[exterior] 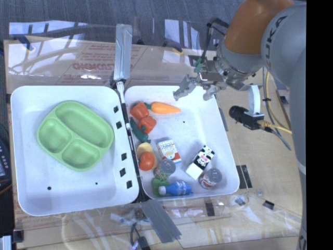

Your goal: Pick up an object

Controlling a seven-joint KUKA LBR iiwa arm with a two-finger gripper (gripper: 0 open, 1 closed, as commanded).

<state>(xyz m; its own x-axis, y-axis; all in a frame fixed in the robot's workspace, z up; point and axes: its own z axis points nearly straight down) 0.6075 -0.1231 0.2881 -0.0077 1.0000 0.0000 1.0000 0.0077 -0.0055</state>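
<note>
Fingers (183,91) of the gripper (196,91) stand apart with nothing between them; I can see two grey tips splayed, one over the upper rim area of the right bin (221,134) and one just beside its top right corner. From my seat the arm (270,30) comes in from the right, its orange band high in the frame above the wrist, and the gripper hangs over the top edge of that bin, above the white floor and clear of every object.

Looking down into the right bin, I count the candidates for a pick. An orange carrot (165,108) lies near the top, nearest to the gripper but apart from it. Just left of it sits a red pepper (142,116), touching a dark green vegetable (139,130) that runs along the left wall. Lower down I see a small carton (168,150) with orange print, a red tomato (146,161) touching a pale yellow piece (144,149), a black-and-white box (201,163), a round can (210,178) in the lower right corner, another small can (167,167), and a blue bottle (176,188) lying on its side by the front wall.

In the left bin (31,181) a green divided plate (76,134) lies flat, near the middle. A grey strip (122,51) stands at the seam between the two bins.
</note>
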